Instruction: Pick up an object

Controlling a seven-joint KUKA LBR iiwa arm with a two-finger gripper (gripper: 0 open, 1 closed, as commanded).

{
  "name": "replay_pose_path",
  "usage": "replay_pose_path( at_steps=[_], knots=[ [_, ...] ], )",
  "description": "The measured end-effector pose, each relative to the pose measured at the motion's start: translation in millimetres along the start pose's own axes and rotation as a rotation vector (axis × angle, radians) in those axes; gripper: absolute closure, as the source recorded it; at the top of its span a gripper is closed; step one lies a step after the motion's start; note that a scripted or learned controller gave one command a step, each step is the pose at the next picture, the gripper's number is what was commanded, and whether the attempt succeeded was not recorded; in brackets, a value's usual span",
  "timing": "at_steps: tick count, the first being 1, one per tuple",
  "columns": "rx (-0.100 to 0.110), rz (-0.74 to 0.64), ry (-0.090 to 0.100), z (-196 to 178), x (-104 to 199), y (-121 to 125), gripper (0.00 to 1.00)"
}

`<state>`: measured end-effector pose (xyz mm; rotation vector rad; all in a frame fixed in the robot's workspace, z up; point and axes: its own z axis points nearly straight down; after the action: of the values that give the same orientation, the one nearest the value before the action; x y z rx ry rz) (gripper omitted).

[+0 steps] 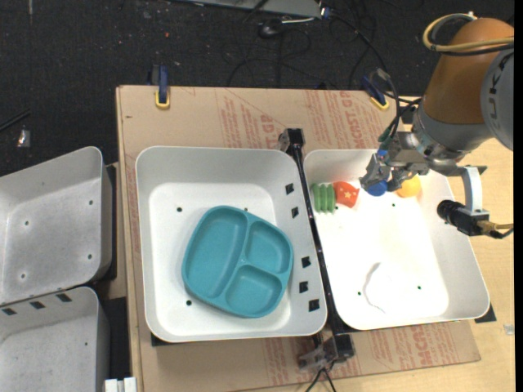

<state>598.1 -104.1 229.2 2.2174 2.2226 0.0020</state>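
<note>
Four small objects lie at the far end of the right bin point(458, 300): a green ribbed piece point(325, 197), an orange-red piece point(347, 194), a blue piece point(374, 189) and a yellow piece point(409, 188). My gripper point(384, 174) hangs low over that end, directly above the blue piece and just left of the yellow one. The gripper body hides the top of the blue piece, and I cannot tell whether they touch.
A teal divided plate point(237, 260) lies in the left bin point(155, 219). A thin pale scrap point(372, 284) lies on the right bin's floor toward the front. A black divider point(309, 227) runs between the bins. The arm's orange band point(466, 64) rises at the right.
</note>
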Motion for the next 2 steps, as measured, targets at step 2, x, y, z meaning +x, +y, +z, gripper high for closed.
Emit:
replay_pose_path(
  at_steps=[2],
  knots=[
    [0.001,-0.006,0.002,6,124,26,1.0]
  ],
)
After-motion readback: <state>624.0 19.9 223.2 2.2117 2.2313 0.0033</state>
